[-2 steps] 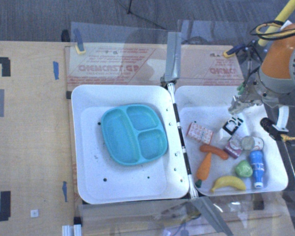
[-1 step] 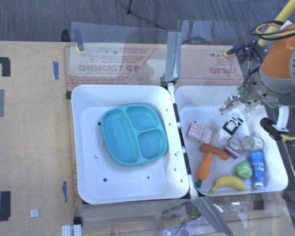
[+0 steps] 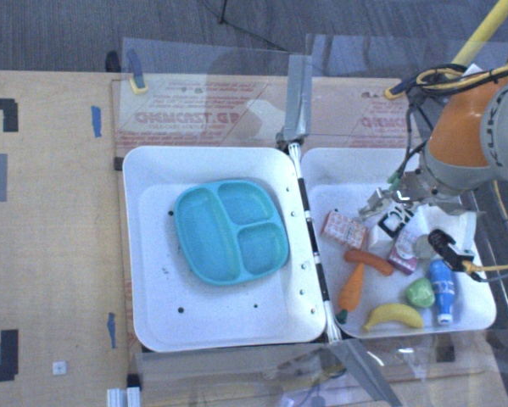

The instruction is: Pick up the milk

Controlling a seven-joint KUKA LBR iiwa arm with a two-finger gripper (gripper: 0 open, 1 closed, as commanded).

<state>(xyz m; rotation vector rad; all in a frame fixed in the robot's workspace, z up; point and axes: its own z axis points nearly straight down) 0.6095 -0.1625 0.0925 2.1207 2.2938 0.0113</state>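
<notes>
White bins sit side by side on the bench. The left bin (image 3: pixel 143 253) has a blue plate (image 3: pixel 231 231) in it. The right bin (image 3: pixel 321 185) has the toy food.

The milk (image 3: pixel 345 227) looks like the pink and white carton lying flat near the left side of the right bin, but this is a guess, since a smaller pinkish box (image 3: pixel 404 251) lies close by too. A sausage (image 3: pixel 368 261) lies just below the milk, and a carrot (image 3: pixel 351 288) is below that.

The gripper (image 3: pixel 387 210) hangs over the right bin, just to the right of the milk. It is too hard to tell if it is wide or narrow. Nothing can be seen held in it.

To do well, the arm should slide left until it is right over the carton, open wide, then go straight down. It should squeeze across the thin way and keep clear of the sausage.
</notes>
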